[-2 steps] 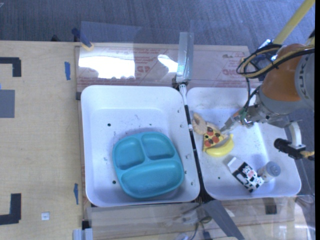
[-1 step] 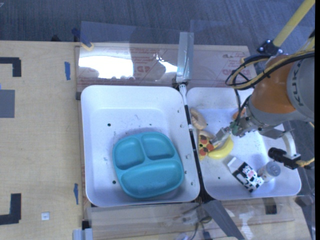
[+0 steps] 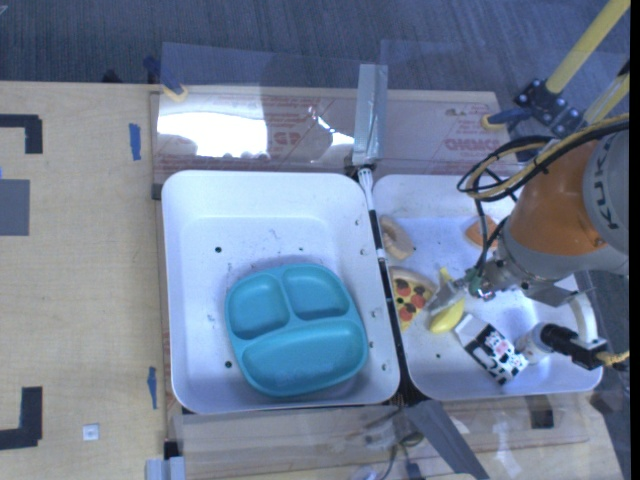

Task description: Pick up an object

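Pincer (image 3: 466,286) lowered into the right bin (image 3: 560,373), its tips at the upper end of a yellow banana-shaped toy (image 3: 446,317); whether they are parted or closing on the toy cannot be told at this slant. Just left of the banana lies a pizza-slice toy (image 3: 409,295), with a tan shell-like piece (image 3: 396,236) above it, probably a bread toy, and a black-and-white object (image 3: 495,352) toward the bin's near edge. The left bin (image 3: 190,268) on the surface (image 3: 80,268) holds a blue divided plate (image 3: 293,327).
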